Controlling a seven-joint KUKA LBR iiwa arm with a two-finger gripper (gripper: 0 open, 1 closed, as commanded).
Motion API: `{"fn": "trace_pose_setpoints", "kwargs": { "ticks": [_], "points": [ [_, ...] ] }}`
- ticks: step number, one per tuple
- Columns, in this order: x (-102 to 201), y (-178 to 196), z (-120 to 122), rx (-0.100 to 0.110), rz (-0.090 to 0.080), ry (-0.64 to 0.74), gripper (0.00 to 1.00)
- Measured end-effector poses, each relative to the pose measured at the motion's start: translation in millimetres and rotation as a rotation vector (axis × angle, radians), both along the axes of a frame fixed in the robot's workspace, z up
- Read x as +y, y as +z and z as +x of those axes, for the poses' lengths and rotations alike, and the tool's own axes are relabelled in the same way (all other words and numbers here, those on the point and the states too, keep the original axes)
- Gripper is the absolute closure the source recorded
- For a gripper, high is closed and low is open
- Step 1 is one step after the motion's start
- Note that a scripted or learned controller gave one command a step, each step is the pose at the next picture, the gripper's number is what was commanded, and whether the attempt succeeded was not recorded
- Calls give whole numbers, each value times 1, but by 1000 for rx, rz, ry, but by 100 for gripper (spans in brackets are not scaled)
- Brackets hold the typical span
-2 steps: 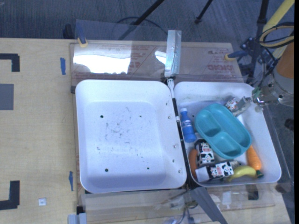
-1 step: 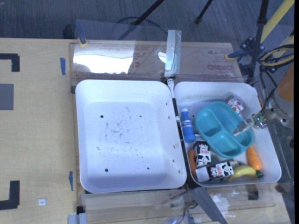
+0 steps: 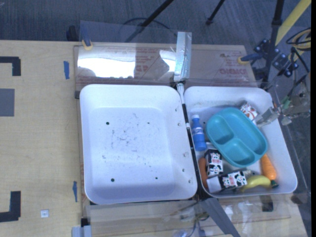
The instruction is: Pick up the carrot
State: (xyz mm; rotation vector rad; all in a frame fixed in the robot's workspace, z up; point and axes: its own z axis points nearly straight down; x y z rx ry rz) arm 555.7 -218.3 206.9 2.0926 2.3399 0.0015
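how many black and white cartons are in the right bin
2. One carton lies left of the blue tray; the other carton lies below it, beside the banana. The tray may hide more.

Red print runs across the clear sheet (image 3: 163,63) behind the bins, too blurred to read.

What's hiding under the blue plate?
The blue plate lies on other things in the right bin. A carrot, a blue bottle and a black-and-white carton peek out around it. Anything fully beneath it is covered.
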Motion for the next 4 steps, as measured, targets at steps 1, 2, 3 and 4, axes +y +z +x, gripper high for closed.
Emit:
{"fn": "trace_pose_setpoints", "kwargs": {
  "ticks": [1,2,3,4],
  "points": [
    [-2,-93,-31,-28,-2,41,0],
    [31,-97,-35,-60,-37,-221,0],
    [22,-98,-58,-64,-16,-256,0],
    [19,-88,-61,-60,-21,-258,100]
  ]
}}
